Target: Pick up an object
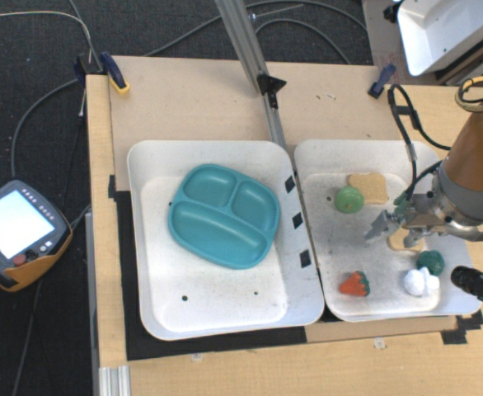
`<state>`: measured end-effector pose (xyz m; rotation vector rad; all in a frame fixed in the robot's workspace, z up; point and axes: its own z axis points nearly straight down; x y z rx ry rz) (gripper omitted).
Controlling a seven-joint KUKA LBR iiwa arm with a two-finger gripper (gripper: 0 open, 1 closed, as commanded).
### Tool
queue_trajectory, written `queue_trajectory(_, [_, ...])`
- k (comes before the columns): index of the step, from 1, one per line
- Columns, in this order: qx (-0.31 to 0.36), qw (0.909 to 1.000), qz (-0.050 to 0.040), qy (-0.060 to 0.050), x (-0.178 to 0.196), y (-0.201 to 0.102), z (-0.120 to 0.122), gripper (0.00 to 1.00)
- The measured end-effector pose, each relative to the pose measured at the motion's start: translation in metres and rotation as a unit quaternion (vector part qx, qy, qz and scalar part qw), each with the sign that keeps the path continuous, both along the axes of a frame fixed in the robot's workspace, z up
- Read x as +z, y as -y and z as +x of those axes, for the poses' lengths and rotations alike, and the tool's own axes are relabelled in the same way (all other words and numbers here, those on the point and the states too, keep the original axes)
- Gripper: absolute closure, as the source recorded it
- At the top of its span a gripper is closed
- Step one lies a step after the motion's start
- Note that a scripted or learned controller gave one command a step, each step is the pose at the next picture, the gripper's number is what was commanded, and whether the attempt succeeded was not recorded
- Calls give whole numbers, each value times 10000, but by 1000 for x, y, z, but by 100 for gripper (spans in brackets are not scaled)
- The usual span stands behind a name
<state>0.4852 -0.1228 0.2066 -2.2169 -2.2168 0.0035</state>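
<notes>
From above, you see the two-finger gripper (387,223) low over the right white bin (332,291), fingers spread, holding nothing. At its eleven o'clock sits a round, smooth green ball (349,200), touching a tan sponge block (368,187).

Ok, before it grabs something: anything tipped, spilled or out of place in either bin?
Nothing spilled or damaged. The teal divided plate lies askew in the left bin, turned off square with its walls. The green ball touches the tan block in the right bin.
</notes>
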Motion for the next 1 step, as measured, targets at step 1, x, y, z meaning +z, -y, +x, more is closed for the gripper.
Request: queue_trajectory(1, [-7,10000,1,-6,-44,5,-3,0])
